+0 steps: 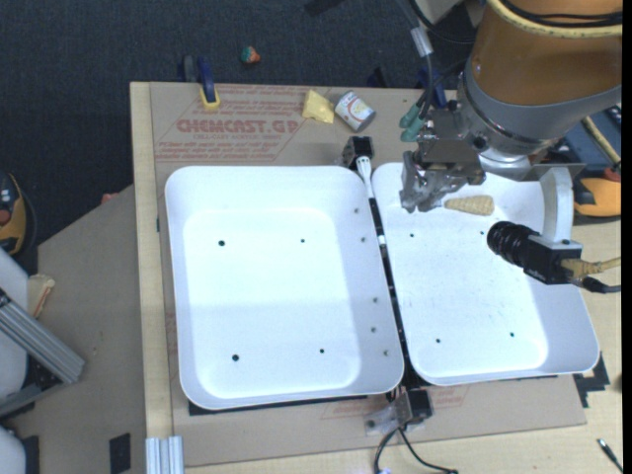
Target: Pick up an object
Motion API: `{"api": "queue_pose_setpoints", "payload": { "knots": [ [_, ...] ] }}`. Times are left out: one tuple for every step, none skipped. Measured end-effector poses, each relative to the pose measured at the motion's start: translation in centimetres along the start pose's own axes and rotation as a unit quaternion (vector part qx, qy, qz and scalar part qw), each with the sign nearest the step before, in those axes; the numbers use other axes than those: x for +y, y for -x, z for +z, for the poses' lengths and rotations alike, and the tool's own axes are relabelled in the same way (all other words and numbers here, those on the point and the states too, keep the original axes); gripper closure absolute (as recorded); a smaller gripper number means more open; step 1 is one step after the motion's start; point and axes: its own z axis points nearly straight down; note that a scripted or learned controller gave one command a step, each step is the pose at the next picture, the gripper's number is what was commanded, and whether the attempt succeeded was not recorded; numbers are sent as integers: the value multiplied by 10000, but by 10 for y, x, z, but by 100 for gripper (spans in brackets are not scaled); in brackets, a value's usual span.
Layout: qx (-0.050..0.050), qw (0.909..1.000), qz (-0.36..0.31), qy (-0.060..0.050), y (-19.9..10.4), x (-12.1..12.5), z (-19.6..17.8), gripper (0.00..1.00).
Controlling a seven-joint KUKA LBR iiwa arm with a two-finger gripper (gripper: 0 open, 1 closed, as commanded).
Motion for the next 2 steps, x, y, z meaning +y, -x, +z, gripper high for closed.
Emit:
{"api": "queue_pose_setpoints", "payload": {
  "knots": [
    [33,9999,-27,137,-23,-28,-137,100],
    [-1,10000,-7,3,-54,23,33,100]
  ]
}}
